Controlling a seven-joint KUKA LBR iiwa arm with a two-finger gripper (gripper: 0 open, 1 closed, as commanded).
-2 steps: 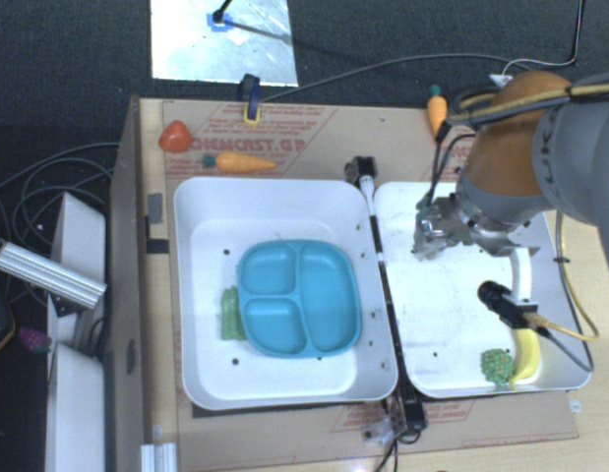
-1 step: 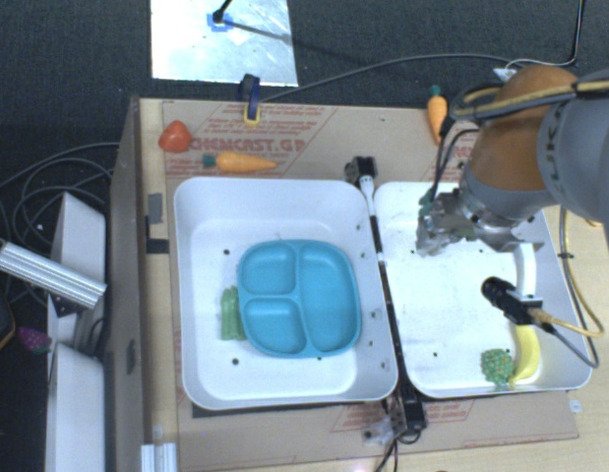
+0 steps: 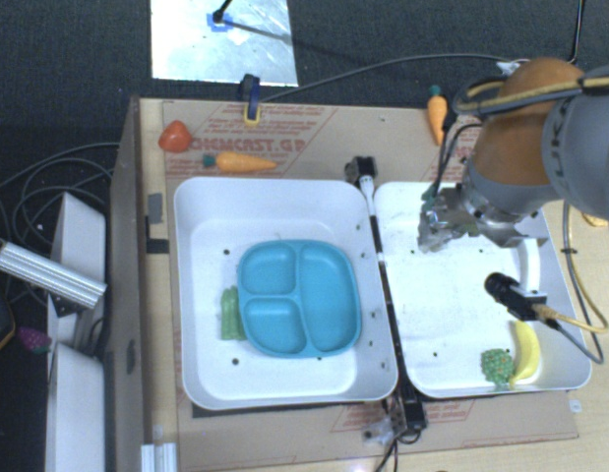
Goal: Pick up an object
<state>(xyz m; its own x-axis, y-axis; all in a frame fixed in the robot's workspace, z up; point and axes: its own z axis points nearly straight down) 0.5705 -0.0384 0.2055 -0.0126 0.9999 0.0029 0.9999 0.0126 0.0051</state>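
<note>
hand (image 3: 434,232) over right bin's (image 3: 452,386) bare floor, banana (image 3: 525,350) at near rim

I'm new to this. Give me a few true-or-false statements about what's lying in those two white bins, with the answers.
1. The blue plate lies in the left bin. True.
2. The banana lies in the left bin. False: it lies in the right bin, near its front right corner.
3. The tool hangs over the right bin. True.
4. The plate has two compartments. False: it has three.
5. A green item lies against the plate's left edge. True.
</note>
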